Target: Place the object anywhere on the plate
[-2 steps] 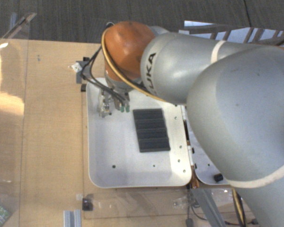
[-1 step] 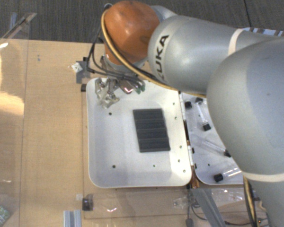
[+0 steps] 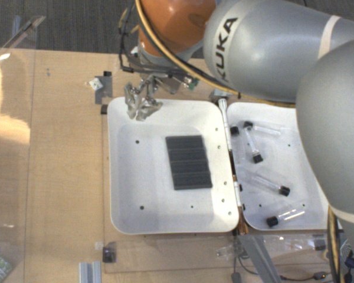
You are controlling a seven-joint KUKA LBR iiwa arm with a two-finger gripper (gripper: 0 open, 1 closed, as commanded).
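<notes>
Camera view puts my claw (image 3: 143, 106) at the far left corner of the left shallow white plastic bin (image 3: 125, 208), its metal fingertips hanging over the rim there. Whether it is clenched or released I cannot tell; the tips bunch together in a blur and I see nothing between them. Just above the claw sits the orange band (image 3: 174, 7) of the grey arm (image 3: 271, 46), which sweeps away to the claw's right and fills the upper right.

Below and to the right of the claw, well apart from it, lies the dark grey ribbed rectangular plate (image 3: 189, 162), flat on the floor of the same bin with nothing on it. Further right of the claw, past the divide between the two bins, the right shallow white bin (image 3: 253, 216) holds the task's things: four clear plastic tubes with black caps (image 3: 271, 184), scattered loose at different angles, none touching the plate. Just left of the claw, a small black bracket (image 3: 104, 89) sits on the pale wooden bench (image 3: 59, 175).
</notes>
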